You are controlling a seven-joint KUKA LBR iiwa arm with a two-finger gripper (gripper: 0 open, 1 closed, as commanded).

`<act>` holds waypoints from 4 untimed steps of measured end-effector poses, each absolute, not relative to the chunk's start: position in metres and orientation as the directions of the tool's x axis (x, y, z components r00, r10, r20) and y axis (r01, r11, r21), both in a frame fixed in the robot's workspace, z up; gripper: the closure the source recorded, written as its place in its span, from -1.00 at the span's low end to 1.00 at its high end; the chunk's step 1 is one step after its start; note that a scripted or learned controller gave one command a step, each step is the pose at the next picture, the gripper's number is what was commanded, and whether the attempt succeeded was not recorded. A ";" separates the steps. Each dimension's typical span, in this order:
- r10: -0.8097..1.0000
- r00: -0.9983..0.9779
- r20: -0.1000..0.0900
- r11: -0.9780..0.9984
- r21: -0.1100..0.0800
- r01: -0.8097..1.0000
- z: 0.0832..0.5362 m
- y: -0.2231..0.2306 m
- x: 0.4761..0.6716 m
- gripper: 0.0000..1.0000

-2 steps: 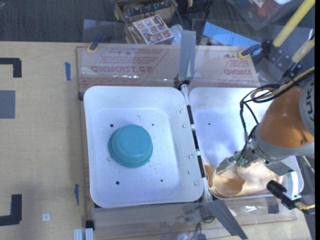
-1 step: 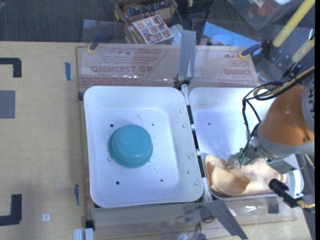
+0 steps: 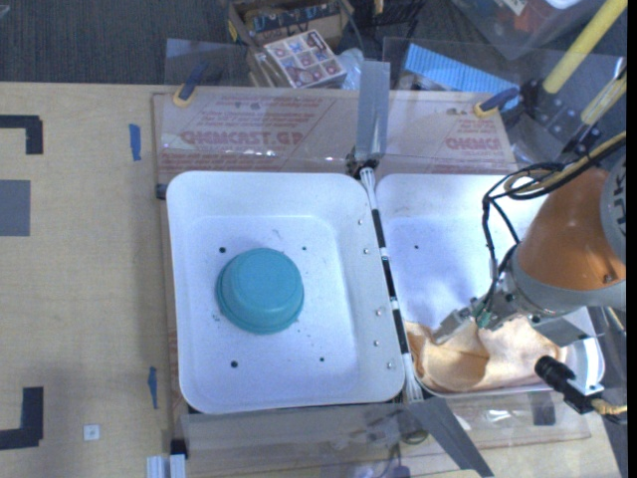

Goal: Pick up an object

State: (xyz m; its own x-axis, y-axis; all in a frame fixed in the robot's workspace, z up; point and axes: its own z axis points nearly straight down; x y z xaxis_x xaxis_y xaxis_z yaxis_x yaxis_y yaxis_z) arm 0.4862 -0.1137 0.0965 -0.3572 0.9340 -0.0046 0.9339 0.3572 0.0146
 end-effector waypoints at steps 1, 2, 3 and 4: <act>0.935 -0.354 -0.003 0.354 0.014 0.935 0.103 -0.115 0.487 1.00; 0.935 -0.354 -0.004 0.354 0.014 0.935 0.103 -0.115 0.487 -1.00; 0.909 -0.417 -0.010 0.418 0.010 0.909 0.090 -0.107 0.484 -1.00; 0.910 -0.414 -0.009 0.414 0.012 0.910 0.097 -0.109 0.485 1.00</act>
State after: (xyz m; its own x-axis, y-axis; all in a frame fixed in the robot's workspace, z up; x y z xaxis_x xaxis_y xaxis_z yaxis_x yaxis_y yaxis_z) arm 0.4855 -0.1085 0.0973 -0.4143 0.9101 -0.0089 0.9100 0.4144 0.0121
